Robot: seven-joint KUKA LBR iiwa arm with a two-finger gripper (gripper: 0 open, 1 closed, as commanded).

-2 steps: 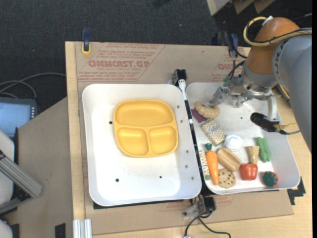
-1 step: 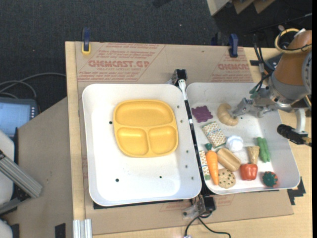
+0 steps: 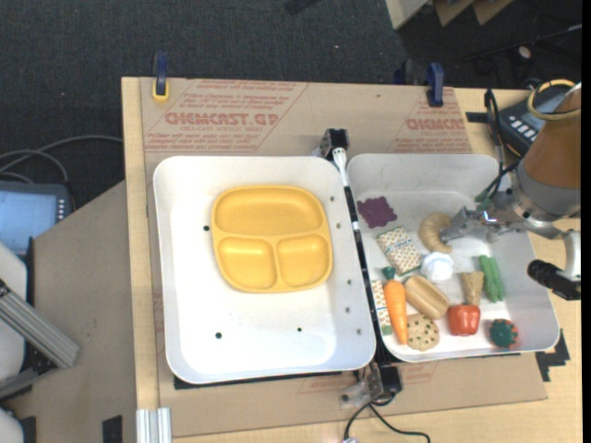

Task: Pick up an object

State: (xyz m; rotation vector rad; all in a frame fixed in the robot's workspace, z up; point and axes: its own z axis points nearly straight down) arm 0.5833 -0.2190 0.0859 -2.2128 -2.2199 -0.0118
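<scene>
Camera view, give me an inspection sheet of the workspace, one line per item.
Surface: bench with two white bins side by side, left bin and right bin.
Job's things: right bin holds toy foods, including a carrot, banana, hot dog, cookie, red pepper.
Clutter: yellow tray in the left bin.
Gripper: gripper low over the right bin, beside the banana.
Cables: black cable at the front edge.
Surroundings: dark carpet.
</scene>
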